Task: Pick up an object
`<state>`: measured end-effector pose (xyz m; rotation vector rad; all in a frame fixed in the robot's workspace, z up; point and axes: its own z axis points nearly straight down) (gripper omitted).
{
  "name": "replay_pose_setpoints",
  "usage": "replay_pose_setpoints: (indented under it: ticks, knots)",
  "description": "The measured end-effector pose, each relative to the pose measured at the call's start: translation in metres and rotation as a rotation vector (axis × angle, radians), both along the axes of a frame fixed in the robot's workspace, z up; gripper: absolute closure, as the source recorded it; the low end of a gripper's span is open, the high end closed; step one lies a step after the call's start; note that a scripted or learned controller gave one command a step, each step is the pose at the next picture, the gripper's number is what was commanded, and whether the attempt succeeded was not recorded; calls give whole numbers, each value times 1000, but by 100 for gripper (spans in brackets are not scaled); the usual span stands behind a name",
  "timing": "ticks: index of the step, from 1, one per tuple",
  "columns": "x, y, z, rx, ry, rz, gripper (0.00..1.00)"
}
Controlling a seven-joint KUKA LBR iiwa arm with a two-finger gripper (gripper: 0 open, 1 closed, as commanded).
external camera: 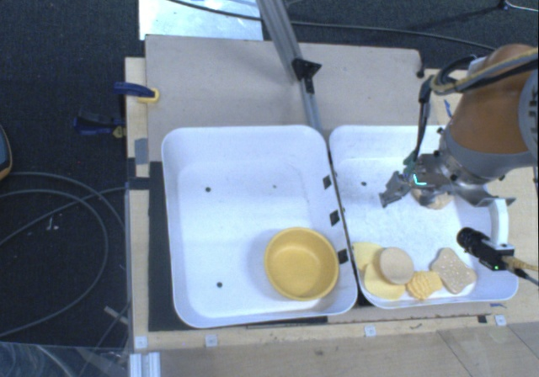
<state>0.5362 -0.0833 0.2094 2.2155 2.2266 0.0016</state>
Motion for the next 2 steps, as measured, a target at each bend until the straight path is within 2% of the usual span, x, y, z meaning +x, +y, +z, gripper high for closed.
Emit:
replay_pose_setpoints:
  ticks: [1,2]
  knots:
    - [0,0,0,0,0,0,0]
    - [-4,-7,-59,0,5,-5,0]
